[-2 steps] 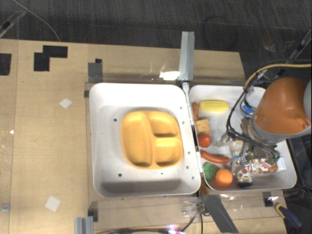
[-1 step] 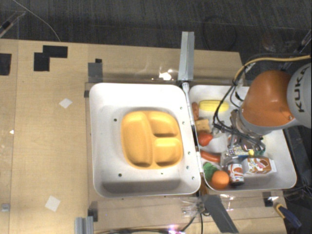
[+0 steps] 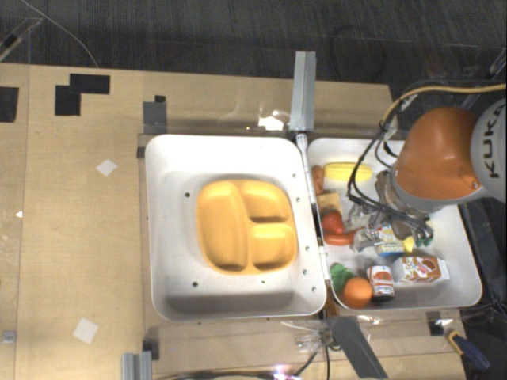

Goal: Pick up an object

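Tray [image 3: 242,224]: glossy yellow plastic, three compartments, rounded corners.
Orange [image 3: 357,291]: smooth sphere.
Pincer [image 3: 379,232]: metal; grip state cannot tell.

Pale wooden bench [image 3: 71,236] with black patches, dark carpet [image 3: 198,22] beyond.

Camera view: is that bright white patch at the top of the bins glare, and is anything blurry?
In the camera view, yes: glare washes out the rim above the left bin. The yellow tray is sharp. The small items under the arm in the right bin look soft and shadowed.
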Motion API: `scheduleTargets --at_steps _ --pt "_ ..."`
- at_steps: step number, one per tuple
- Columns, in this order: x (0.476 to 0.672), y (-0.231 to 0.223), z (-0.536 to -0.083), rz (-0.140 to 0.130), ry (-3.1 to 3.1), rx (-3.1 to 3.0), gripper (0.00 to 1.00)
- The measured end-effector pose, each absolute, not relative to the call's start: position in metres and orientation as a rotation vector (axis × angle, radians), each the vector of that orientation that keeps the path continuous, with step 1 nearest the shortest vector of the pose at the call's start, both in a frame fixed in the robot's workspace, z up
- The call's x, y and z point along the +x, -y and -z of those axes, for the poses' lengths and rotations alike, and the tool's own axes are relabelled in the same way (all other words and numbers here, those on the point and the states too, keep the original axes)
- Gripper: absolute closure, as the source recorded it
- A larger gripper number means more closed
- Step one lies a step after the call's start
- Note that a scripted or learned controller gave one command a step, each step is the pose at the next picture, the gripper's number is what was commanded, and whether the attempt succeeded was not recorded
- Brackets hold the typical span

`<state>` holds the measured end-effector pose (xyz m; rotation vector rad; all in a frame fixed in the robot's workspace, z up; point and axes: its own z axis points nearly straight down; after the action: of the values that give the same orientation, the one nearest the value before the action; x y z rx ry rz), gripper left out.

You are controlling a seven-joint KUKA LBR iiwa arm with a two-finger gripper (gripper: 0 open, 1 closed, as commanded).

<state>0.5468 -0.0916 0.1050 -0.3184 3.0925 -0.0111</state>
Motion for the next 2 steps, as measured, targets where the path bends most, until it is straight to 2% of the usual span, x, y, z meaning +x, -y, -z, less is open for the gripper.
scheduleTargets --at_steps 1,2 --pt "0.513 0.083 -0.154 0.003 -3.115 -0.309 1.00" --pt "0.547 0.095 -0.162 -0.001 -3.092 0.506 1.00"
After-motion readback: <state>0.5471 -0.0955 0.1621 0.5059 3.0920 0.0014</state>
